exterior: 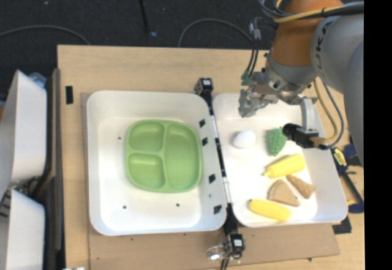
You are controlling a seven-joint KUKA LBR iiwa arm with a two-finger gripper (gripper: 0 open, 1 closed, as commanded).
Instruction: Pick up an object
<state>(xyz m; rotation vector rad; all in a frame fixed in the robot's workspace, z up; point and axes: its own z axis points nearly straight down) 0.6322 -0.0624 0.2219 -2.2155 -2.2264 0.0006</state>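
Observation:
My gripper (249,106) hangs over the back left part of the right bin (324,210), with nothing seen in it. A white ball (244,138) lies just in front of it. To the right of the ball sits a green bumpy object (276,141). Nearer the front lie a yellow corn-like piece (285,166), two tan wedges (282,193) (302,186) and another yellow corn cob (269,209).
The left bin (104,201) holds a green divided plate (164,155). A ridge with black clips (215,158) separates the two bins. The arm's orange band and grey body (306,24) loom over the back right of the bench.

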